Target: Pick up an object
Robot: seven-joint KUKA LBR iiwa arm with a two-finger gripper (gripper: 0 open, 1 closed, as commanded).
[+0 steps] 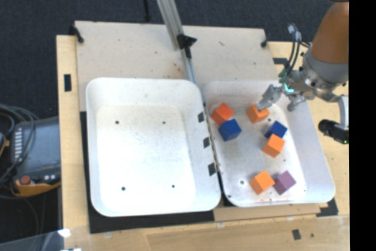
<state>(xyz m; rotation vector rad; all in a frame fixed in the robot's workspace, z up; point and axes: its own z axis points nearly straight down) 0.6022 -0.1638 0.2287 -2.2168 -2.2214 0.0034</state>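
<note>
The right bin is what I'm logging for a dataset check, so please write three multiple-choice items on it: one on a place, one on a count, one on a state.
1. Where does the purple cube lie in the right bin?
A. Near corner, beside an orange cube
B. Far edge, alone
C. Against the left wall

2. How many orange cubes lie in that bin?
A. Two
B. Four
C. Six

3. How does the gripper stand to the orange cube nearest it?
A. Carrying it over the left bin
B. Low over the right bin, right beside it
C. Parked outside both bins

Answers: 1 A, it touches the nearest orange cube. 2 B, four show. 3 B, the fingers reach down just right of that cube.
</note>
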